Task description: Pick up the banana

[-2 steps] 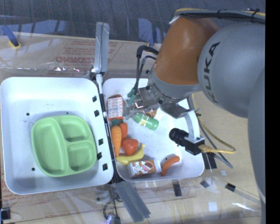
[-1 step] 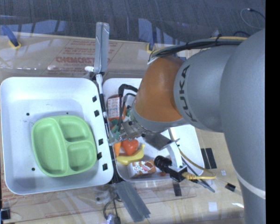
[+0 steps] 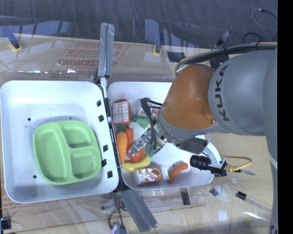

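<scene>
The yellow banana (image 3: 135, 165) lies near the front left corner of the right bin (image 3: 198, 180), partly under other toy food. My gripper (image 3: 142, 146) reaches down into this bin just above and behind the banana, over a small red-orange piece (image 3: 138, 156). The arm's orange band and grey wrist hide the bin's middle and right side. Nothing is visibly held.
Two orange carrots (image 3: 122, 146) lie by the right bin's left wall, with a red and white packet (image 3: 120, 112) behind them. A labelled packet (image 3: 150, 175) and an orange sausage-like piece (image 3: 177, 169) lie at the front. A green divided plate (image 3: 67, 151) rests in the left bin (image 3: 19, 101).
</scene>
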`<state>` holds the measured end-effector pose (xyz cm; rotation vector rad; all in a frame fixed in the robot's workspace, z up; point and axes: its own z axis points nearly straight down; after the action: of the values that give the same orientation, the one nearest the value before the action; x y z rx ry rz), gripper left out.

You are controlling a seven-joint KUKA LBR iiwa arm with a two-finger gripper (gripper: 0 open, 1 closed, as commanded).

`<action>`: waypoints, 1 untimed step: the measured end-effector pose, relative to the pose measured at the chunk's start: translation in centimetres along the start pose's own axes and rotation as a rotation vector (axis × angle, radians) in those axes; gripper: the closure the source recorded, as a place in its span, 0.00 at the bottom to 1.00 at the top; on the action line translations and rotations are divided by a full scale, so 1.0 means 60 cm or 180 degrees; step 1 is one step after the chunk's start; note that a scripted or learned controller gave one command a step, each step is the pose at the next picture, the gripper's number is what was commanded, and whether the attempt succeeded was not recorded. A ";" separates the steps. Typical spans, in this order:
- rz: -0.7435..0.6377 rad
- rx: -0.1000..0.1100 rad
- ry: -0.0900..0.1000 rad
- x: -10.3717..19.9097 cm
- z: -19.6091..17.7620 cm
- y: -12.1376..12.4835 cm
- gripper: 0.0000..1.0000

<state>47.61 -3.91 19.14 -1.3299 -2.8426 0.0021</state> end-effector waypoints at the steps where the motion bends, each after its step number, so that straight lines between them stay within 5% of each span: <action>1: -0.0001 -0.0001 0.0000 0.000 0.000 0.000 0.00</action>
<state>47.62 -3.89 19.14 -1.3295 -2.8431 0.0017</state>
